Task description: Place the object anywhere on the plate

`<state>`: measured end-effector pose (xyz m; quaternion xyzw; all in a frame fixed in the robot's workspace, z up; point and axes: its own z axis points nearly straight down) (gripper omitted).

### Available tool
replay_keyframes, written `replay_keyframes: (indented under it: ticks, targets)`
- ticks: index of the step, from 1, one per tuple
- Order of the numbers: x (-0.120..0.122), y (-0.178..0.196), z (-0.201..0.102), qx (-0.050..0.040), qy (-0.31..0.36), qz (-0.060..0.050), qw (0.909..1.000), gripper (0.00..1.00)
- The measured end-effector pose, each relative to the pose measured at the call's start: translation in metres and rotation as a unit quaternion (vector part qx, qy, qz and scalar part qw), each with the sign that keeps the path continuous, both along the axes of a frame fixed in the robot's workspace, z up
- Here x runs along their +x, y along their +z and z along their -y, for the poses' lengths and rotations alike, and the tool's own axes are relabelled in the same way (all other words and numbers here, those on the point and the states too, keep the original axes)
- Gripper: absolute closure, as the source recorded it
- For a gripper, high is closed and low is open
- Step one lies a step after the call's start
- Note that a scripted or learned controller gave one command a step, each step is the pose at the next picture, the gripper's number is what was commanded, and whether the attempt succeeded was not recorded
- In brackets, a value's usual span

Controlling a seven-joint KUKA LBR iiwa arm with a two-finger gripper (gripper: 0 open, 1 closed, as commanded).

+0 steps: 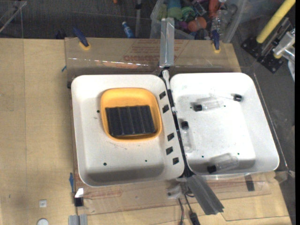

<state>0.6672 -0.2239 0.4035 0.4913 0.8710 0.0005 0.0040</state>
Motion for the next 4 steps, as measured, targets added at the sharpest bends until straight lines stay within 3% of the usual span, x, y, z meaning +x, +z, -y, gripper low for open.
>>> replay_keyframes:
  ticks: [1, 2, 3, 4]
  targets:
    - [0.0006, 0.0333, -0.0021, -0.0009, 0.156, 0.000, 0.9878, 1.00]
    - [-0.0046, 0.0333, -0.0030, -0.0005, 0.280, -0.002, 0.9600, 1.00]
    - [-0.0072, 0.0337, -0.0017, -0.0012, 0.466, -0.001, 0.8850, 1.00]
    - [-0.0035, 0.0268, -0.0030, -0.0010, 0.513, -0.002, 0.8586, 1.00]
